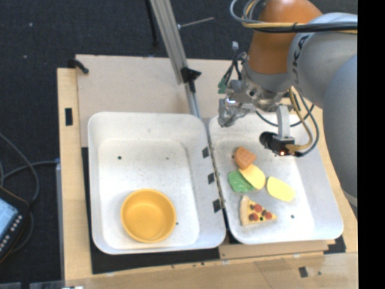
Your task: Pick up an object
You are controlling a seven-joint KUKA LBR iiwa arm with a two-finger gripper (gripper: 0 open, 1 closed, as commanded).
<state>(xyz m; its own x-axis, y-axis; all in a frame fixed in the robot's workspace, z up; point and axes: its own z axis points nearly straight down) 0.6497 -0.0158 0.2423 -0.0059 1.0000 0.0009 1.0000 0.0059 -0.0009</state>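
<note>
In the right bin (316,212) lie several toy foods: a brown ridged piece (244,157), a yellow piece (254,176) overlapping a green one (238,182), another yellow piece (280,189) and a pizza slice (255,212). My gripper (227,114) hangs over that bin's far left corner, up and to the left of the brown piece and apart from every toy. Nothing shows in it. A yellow bowl (148,215) sits in the near part of the left bin (102,161).
A slanted metal rail (173,44) runs down to the divide between the bins, just left of the gripper. The grey arm with its orange band (283,29) and looping cables covers the far right. The bench's wooden edge (150,270) borders the front.
</note>
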